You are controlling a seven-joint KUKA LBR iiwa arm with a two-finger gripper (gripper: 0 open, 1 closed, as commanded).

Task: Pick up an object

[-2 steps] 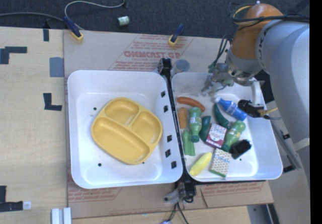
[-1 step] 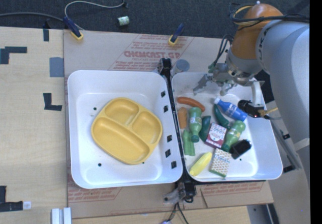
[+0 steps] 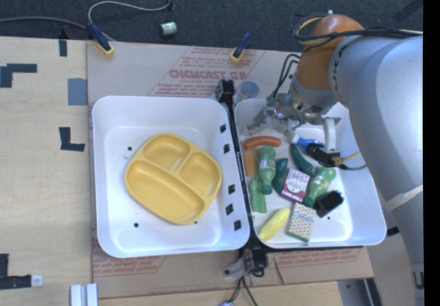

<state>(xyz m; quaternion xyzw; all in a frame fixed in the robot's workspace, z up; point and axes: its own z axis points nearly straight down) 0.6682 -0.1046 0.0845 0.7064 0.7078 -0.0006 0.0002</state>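
The right bin (image 3: pixel 357 225) holds several small items. An orange sausage (image 3: pixel 262 141) lies near its back left. Below that are a green bottle (image 3: pixel 265 160), a teal piece (image 3: pixel 280 175), a red carton (image 3: pixel 295 185), a second green bottle (image 3: pixel 318 184), a black piece (image 3: pixel 329 202), a yellow fruit (image 3: pixel 273 223) and a small printed box (image 3: pixel 300 222). My gripper (image 3: pixel 269 117) hangs over the bin's back left corner, just above and behind the sausage. Nothing shows held in it.
A yellow divided plate (image 3: pixel 173 177) lies in the left bin (image 3: pixel 113 229). A black divider (image 3: pixel 232 160) runs between the bins. The grey arm (image 3: pixel 385 105) covers the right bin's back right. Clamps and a cable sit on the cardboard behind.
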